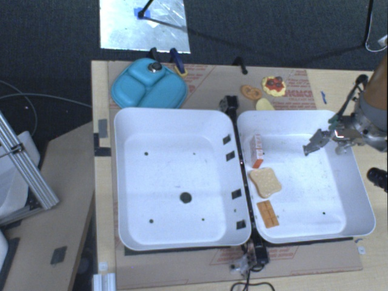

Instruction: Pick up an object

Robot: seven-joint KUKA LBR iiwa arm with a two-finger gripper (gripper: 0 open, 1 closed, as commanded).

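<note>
A: Where are your fingers [325, 141] now, and what do they hold?

B: They hang over the right bin [357, 223], near its far right corner. I see them spread apart, and nothing is between them.

A: And the things you could pick?

B: 3 lie along the left wall of that bin: a small red and white carton [257, 150] at the far end, a slice of toast [265, 182] in the middle, and an orange cracker [267, 213] toward the near edge. All are well apart from my fingers.

A: What may go wrong?

B: I think the toast and cracker are flat, so my fingers may close above them. The carton stands just beside the wall, so 1 finger may hit the wall. The left bin [130, 162] has nothing useful for me.
</note>
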